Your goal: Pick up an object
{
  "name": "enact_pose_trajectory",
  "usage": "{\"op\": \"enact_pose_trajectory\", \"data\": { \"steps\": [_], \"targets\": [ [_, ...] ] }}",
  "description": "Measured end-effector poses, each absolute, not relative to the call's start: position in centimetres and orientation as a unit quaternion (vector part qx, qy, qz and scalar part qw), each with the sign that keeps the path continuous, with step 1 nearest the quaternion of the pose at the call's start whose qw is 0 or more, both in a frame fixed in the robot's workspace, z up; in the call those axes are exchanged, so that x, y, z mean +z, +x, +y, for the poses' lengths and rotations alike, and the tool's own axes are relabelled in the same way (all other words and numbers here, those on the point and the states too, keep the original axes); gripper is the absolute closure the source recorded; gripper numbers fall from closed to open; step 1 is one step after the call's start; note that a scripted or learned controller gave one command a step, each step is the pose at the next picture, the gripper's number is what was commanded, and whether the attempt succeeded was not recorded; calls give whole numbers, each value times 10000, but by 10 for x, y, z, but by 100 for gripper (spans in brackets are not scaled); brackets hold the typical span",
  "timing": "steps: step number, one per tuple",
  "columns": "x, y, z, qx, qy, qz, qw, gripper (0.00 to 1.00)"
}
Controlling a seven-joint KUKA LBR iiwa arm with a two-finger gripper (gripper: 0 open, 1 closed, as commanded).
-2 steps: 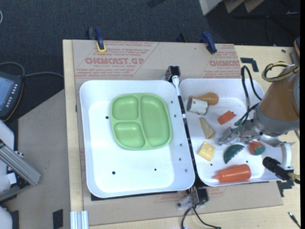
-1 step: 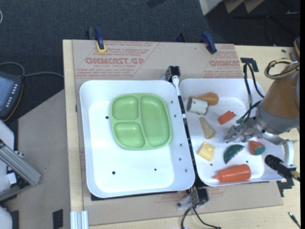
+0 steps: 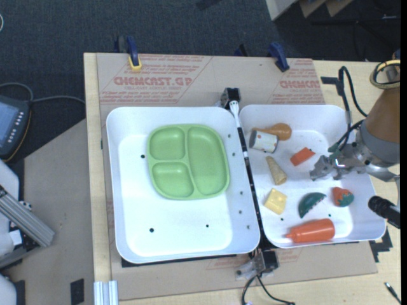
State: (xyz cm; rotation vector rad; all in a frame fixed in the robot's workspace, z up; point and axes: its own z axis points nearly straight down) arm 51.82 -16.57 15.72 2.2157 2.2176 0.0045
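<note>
The right bin [image 3: 356, 230] holds several toy foods. An orange piece with a white end [image 3: 269, 136] lies at the back left, a small red-orange block [image 3: 302, 156] near the middle, and a beige wedge [image 3: 275, 169] and a yellow cheese piece [image 3: 276, 201] on the left. A dark green piece [image 3: 311, 202], a red strawberry-like piece [image 3: 343, 196] and a long orange-red piece [image 3: 311, 231] lie toward the front. My gripper [image 3: 328, 168] hangs low over the bin's right middle, just right of the red-orange block and behind the green and red pieces.
The left bin [image 3: 127, 221] holds a light green divided plate [image 3: 188, 161]. A black divider strip [image 3: 245, 164] runs between the bins. Blue clamps [image 3: 133, 51] [image 3: 278, 54] grip the board's far edge. Cables [image 3: 346, 91] trail at the right by the arm.
</note>
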Motion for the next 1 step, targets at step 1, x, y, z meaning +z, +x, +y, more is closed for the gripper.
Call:
{"op": "enact_pose_trajectory", "data": {
  "steps": [1],
  "targets": [
    [213,530,-166,17,7065,7077,40,100]
  ]
}}
